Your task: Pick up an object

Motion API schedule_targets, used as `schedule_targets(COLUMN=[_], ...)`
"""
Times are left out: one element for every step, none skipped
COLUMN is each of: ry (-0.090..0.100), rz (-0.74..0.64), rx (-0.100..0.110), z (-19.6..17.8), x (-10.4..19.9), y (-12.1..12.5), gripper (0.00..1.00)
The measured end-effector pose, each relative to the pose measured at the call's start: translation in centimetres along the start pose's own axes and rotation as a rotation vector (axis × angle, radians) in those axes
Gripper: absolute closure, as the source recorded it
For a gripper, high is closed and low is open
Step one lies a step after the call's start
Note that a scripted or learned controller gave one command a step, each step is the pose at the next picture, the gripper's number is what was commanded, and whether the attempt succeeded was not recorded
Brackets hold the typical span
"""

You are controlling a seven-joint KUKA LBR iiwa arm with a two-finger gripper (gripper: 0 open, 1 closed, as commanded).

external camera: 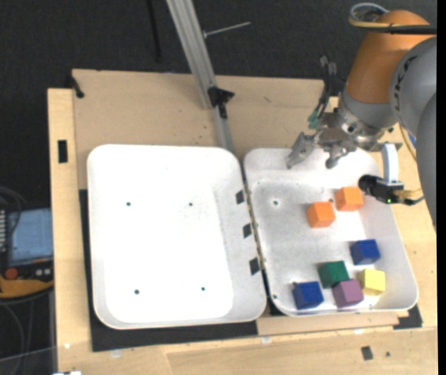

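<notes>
My gripper [315, 159] hangs over the back edge of the right bin [285, 233], its two fingers spread apart with nothing between them. Two orange cubes lie in front of it: one [321, 214] mid-bin, the other [349, 198] a little to the right and farther back. Toward the front right sit a blue cube [365, 251], a yellow cube [374, 280], a green cube [333, 273], a purple cube [348, 293] and a second blue cube [308, 294]. All of them rest on the bin floor, apart from the gripper.
The left bin [168, 233] stands beside the right one, joined by small black clips. A slanted metal rail [199, 61] crosses the back of the bench. Cables and a blue device [27, 237] lie off the bench at the left.
</notes>
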State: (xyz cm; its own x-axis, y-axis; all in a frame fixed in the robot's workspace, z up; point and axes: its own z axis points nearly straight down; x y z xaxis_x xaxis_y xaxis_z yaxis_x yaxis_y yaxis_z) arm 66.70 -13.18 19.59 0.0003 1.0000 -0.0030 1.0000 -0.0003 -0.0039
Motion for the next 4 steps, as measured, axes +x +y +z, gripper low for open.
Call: schedule_targets(ry=[0.000,0.000,0.002,0.002], rz=[0.002,0.005,0.009,0.001], rx=[0.000,-0.001,-0.009,-0.011], z=[4.5,9.7,8.2,3.0], x=[-0.3,-0.5,-0.5,-1.5], y=[-0.8,-0.9,-0.7,-0.8], gripper=[0.00,0.00,1.00,1.00])
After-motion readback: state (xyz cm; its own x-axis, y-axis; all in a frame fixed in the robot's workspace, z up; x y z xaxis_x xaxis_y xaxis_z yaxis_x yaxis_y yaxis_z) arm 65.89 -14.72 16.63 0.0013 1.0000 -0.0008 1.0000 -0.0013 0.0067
